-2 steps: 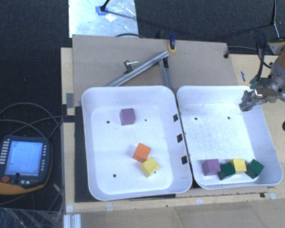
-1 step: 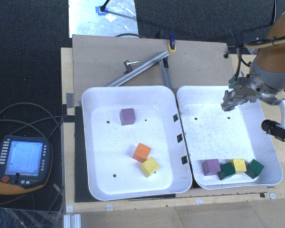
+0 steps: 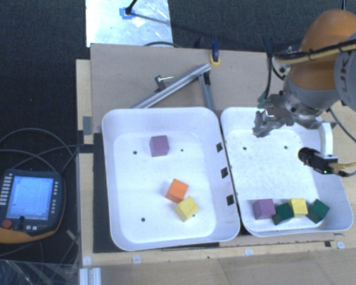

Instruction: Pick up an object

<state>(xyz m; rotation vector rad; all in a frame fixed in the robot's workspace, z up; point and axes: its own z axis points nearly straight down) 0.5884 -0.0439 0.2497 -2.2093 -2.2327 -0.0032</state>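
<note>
The gripper [image 3: 263,125] hangs over the far left part of the right bin [image 3: 249,120], well above the floor, with nothing seen in it. At that bin's near edge sit a purple cube [image 3: 263,208], a dark green cube [image 3: 282,213], a yellow cube [image 3: 299,206] and another green cube [image 3: 318,210] in a row. The left bin [image 3: 115,123] holds a purple cube [image 3: 159,145] toward the back, an orange cube [image 3: 177,190] in the middle and a yellow cube [image 3: 187,208] touching it.
A metal rod [image 3: 172,85] lies slanted on the bench behind the left bin. A teach pendant [image 3: 26,205] rests on the floor at the left. A small black camera unit [image 3: 313,158] juts over the right bin's right side.
</note>
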